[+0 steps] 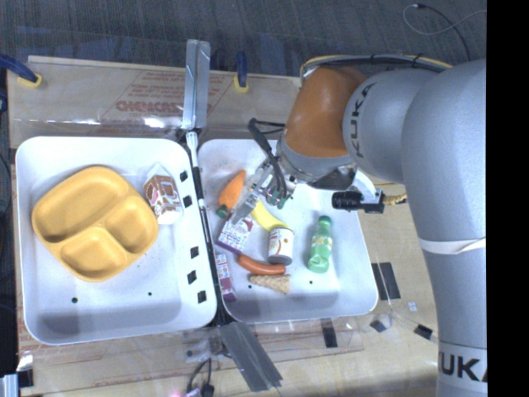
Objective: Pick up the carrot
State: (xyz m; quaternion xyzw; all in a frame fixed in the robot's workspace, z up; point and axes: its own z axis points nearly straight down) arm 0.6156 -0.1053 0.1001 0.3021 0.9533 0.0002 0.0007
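Bins first: the shallow white plastic right-hand bin [351, 292] holds most of the clutter, and the tapered orange carrot [232, 189] sits up by its far-left corner. Everything else I'll place off that carrot. Metal two-finger gripper [250, 204] hangs just right of it; can't tell if the fingers are apart or together. Nearer the camera: a curved yellow banana [266, 217], a purple packet [235, 233], a small round can [281, 244], a glossy red sausage [261, 265], a waffle cone [272, 283]. Green plastic bottle [321, 244] is further right. Left of the carrot, the other white bin [50, 304] holds a yellow divided plate [93, 221] and a brown-printed snack pack [163, 195].
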